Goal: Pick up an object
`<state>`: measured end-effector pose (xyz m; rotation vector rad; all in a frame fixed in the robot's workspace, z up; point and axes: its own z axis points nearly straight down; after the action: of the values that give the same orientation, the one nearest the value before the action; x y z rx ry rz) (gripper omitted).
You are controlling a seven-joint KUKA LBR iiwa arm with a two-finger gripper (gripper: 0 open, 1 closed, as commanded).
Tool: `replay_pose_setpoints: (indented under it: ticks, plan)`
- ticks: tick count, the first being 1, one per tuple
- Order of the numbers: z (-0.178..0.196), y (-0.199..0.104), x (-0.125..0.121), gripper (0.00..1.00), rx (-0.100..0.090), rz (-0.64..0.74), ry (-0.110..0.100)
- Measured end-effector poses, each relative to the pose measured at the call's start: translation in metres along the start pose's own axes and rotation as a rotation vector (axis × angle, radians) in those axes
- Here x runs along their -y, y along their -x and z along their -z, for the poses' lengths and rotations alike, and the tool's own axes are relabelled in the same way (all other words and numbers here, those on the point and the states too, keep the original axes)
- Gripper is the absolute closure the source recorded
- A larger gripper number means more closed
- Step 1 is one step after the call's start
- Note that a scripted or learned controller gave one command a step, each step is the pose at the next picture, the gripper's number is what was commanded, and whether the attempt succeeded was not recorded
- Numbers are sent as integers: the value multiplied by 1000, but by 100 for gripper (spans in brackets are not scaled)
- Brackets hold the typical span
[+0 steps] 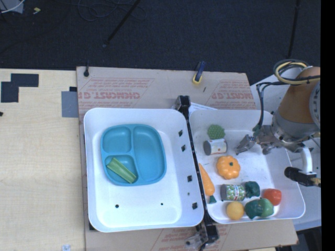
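Observation:
The right bin (285,213) holds several toy foods: a green broccoli (215,132), a grey can (214,147) on its side, an orange pumpkin (228,167), a carrot (206,181), a small bottle (238,191) with a green cap, a red tomato (271,196), a yellow lemon (235,210) and a green pepper (259,208). My gripper (256,145) hangs over the right bin's upper right part, to the right of the can and above the pumpkin. It is open with nothing between its fingers.
The left bin (104,213) bears a blue divided plate (144,150) with a green vegetable piece (121,170) in its lower left compartment. A black divider (191,161) separates the bins. A cable (290,67) loops above the arm at the right.

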<state>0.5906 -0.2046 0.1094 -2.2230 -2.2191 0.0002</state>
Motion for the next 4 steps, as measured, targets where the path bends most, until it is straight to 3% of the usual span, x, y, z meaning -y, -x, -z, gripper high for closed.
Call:
replay_pose_setpoints:
  ticks: [1, 3, 4]
  plan:
    - [8, 1, 1, 100, -1, -2, -3]
    - [102, -7, -7, 100, 1, 3, 4]
    - [119, -6, -7, 100, 0, 2, 1]
